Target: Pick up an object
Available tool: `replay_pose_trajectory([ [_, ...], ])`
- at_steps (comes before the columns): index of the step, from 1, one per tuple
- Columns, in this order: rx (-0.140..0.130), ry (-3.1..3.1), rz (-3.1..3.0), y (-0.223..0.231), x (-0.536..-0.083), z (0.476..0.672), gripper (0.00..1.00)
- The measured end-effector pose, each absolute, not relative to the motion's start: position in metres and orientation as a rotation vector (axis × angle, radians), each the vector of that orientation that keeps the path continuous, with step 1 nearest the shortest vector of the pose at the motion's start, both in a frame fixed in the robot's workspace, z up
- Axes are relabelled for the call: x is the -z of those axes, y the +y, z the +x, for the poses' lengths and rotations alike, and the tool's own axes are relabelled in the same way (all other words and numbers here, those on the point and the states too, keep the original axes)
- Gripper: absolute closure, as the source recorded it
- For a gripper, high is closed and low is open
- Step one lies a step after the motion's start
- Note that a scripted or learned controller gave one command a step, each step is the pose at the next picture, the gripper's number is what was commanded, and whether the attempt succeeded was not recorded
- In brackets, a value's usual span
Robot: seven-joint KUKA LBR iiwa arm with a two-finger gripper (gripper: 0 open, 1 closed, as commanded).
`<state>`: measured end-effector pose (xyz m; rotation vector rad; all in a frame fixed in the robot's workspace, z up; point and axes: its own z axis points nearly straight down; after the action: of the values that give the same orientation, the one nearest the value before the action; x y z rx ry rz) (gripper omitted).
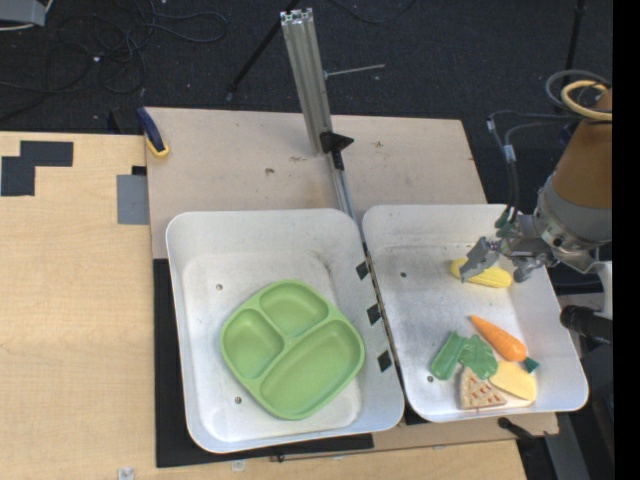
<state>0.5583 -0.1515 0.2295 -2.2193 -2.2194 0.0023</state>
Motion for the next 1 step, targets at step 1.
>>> replay_pose_trajectory([
  [1, -0.006, -2.217, -2.217, -0.1448, -0.1827, 0.5624, 0.0],
])
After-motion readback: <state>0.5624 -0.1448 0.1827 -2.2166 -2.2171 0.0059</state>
